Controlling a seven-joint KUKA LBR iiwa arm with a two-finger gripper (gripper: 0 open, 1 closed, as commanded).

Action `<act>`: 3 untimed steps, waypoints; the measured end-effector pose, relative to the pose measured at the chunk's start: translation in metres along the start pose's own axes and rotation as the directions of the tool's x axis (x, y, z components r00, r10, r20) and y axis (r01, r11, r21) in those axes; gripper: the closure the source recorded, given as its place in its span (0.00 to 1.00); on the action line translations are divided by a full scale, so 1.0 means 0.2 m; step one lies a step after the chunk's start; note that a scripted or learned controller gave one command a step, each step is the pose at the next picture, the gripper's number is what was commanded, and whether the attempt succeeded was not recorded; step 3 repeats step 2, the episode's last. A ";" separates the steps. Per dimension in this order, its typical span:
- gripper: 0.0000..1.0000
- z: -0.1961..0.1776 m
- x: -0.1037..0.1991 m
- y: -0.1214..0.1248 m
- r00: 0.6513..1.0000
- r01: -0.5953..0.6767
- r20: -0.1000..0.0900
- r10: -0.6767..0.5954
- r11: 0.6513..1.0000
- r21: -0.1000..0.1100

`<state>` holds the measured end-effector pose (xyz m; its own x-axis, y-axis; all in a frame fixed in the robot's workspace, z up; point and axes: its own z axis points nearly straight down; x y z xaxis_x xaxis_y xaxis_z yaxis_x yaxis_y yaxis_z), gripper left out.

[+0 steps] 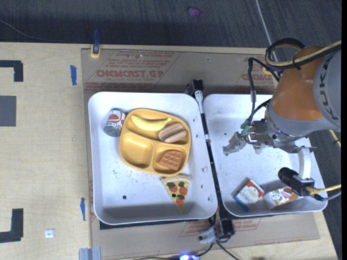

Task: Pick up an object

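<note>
1. Your arm (306,99) reaches in from the tabletop's right edge, its orange band sitting over the far right part of the right bin (219,118).
2. The claw (234,144) hangs over the middle of that right bin, pointing toward the divider between the two bins. Its fingers look slightly apart, and you have nothing between them.
3. Look at the right bin's near edge: a small carton with a blue and orange face (249,193) lies tilted there, and just beside it, toward the near right corner, lies a second small carton in white and red (278,197). Neither one touches the claw; both sit well clear of it.
4. A black cable fitting (294,181) on the arm hangs over the second carton's corner.
5. Over in the left bin (103,194), a yellow divided tray (135,148) fills the middle. Its far compartment carries a toy banana (146,122) and a toy hot dog (172,132); the near right compartment carries a toy waffle (170,159).
6. A small can (113,123) lies on its side against the tray's far left rim.
7. A toy pizza slice (178,190) lies just off the tray's near right corner, on the bin floor.
</note>
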<state>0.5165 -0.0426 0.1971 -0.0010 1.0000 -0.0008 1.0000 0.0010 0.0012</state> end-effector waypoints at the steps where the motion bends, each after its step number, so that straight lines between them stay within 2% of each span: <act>1: 0.00 0.00 0.00 0.00 1.000 0.000 0.000 0.000 1.000 0.000; 2: 0.00 0.51 -0.24 -0.05 1.000 0.000 0.000 0.000 1.000 0.000; 3: 0.00 0.51 -0.24 -0.05 1.000 0.000 0.000 0.000 1.000 0.000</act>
